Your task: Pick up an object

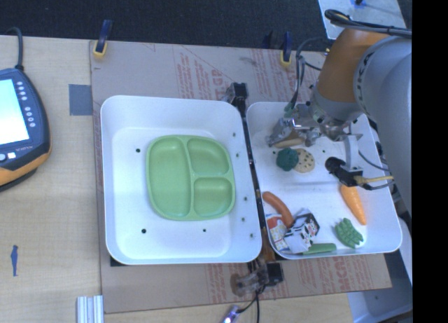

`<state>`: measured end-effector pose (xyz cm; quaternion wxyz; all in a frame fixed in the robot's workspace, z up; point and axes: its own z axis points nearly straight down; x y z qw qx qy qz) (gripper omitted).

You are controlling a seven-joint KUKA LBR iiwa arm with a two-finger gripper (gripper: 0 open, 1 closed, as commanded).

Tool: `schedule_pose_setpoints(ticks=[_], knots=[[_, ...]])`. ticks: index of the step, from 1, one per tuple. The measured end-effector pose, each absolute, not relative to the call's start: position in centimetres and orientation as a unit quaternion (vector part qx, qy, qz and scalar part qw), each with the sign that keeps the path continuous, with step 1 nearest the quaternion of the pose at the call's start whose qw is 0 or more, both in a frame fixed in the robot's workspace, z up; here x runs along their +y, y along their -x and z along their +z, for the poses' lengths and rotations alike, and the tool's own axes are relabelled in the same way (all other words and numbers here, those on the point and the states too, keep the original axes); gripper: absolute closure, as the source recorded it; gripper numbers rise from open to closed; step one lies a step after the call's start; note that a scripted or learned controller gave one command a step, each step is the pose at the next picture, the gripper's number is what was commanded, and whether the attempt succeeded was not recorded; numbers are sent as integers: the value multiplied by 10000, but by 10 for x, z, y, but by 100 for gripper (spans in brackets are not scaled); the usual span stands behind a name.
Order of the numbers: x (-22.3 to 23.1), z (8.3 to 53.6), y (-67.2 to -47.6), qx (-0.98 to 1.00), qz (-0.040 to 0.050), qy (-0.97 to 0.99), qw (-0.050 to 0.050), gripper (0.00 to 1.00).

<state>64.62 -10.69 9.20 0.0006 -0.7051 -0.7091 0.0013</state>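
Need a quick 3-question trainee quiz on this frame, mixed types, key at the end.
1. True or false: the pale green divided plastic plate lies in the left shallow white bin.
2. Which item lies nearest the claw?
A. dark green broccoli toy
B. orange carrot toy
C. bright green ridged toy
3. Fill in: the red-orange sausage toy lies near the ___ wall of the right shallow white bin.

Key:
1. True.
2. A; it lies just below the claw in the view, beside a round tan cookie toy.
3. Left.
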Motion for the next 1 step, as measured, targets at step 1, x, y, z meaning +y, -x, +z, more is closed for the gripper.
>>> schedule_pose_setpoints(ticks=[1], knots=[[-95,92,-627,-7089,24,7053,13,0]])
